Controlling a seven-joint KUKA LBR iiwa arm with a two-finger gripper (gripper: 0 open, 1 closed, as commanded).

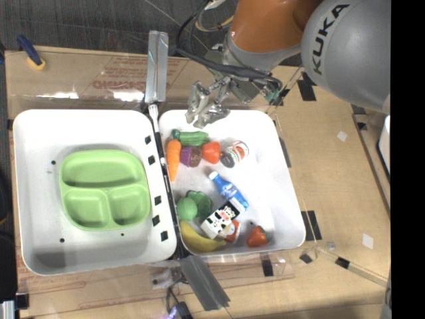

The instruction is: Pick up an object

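My gripper [206, 113] hangs over the far left corner of the right bin [282, 198], fingers apart and nothing between them. Just below it lie a green vegetable [191, 137], an orange carrot [172, 159], a purple item [191, 155], a red tomato [211, 152] and a small can [234, 153]. Farther toward the front are a blue bottle [230, 192], a green round item [188, 207], a black-and-white carton [219, 220], a banana [198, 240] and a red strawberry [257, 236].
The left bin [33, 151] holds a green divided plate [103, 190]. A grey bar [157, 65] runs back from the seam between the bins. The big grey and orange arm [299, 18] fills the upper right above the bench.
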